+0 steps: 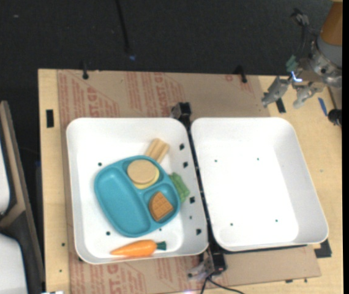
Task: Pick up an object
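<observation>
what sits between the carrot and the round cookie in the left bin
In the camera view, the blue divided tray lies between the carrot and the round cookie, which rests in the tray's top compartment.

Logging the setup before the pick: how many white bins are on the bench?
2. The left bin holds the blue tray, carrot and other toy food; the right bin sits beside it, nearer the tool.

Evenly lit from above; mild glare on white bins (pixel 254 182); soft shadows; dark, underexposed background; slightly grainy, soft focus throughout.
</observation>
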{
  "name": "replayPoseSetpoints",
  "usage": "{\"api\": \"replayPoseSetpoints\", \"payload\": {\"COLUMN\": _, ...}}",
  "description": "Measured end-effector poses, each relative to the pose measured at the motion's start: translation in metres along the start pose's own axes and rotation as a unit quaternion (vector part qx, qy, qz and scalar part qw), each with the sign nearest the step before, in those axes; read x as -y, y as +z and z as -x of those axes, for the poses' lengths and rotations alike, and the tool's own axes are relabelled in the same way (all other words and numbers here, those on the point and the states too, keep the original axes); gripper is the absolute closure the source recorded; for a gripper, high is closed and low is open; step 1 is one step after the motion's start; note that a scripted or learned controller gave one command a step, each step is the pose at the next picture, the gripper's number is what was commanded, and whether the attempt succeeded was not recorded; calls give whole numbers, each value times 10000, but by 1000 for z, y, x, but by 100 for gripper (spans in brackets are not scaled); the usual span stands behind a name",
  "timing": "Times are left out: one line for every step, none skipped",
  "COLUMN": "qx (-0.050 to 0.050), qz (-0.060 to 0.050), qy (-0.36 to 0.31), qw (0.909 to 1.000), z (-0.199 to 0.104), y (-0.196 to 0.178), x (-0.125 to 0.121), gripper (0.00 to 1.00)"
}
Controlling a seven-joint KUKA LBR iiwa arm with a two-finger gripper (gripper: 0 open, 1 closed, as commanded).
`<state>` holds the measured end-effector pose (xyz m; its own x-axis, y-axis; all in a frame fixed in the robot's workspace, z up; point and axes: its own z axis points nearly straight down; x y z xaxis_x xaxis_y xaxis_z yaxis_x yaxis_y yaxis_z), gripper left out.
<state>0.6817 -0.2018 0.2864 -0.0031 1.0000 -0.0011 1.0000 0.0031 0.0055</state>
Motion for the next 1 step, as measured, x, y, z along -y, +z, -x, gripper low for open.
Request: {"api": "replayPoseSetpoints", "payload": {"qx": 5, "qz": -17, "qy": 15, "qw": 10000, "z": 2, "y": -9, "x": 1, "gripper": 100}}
